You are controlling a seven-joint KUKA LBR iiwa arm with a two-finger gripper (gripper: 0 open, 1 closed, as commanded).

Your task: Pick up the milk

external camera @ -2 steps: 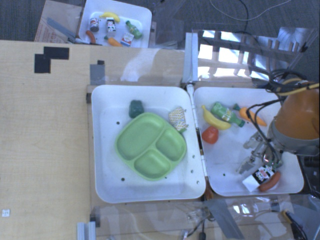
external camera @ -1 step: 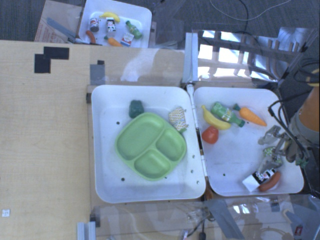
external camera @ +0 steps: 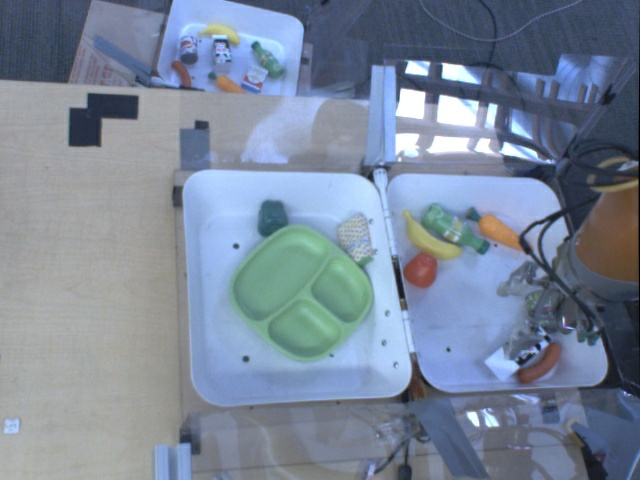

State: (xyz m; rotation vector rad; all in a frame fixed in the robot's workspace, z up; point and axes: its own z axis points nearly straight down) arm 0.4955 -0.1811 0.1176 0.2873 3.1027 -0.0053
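- The arm reached in from the right over the right bin (external camera: 450,368), its orange band at the frame's right edge.
- The gripper (external camera: 545,318) hung low over that bin's near right part; whether its pincer stood apart or together could not be told.
- The milk (external camera: 508,360), a small white carton with black patches, lay in the near right corner of the right bin, just below the gripper, not visibly between any fingers.
- A sausage (external camera: 540,365) lay touching the milk on its right.
- A banana (external camera: 428,238), a green bottle (external camera: 452,226) and a carrot (external camera: 498,231) were grouped at the far side of the same bin, with a tomato (external camera: 421,270) just below the banana.
- The left bin (external camera: 215,368) held a green divided plate (external camera: 303,293) in its middle.
- A dark green block (external camera: 272,217) sat beside the plate's far left edge, and a patterned sponge-like piece (external camera: 355,236) touched its far right edge.
- A small white tray (external camera: 285,28) of toy foods rested beyond the bench.
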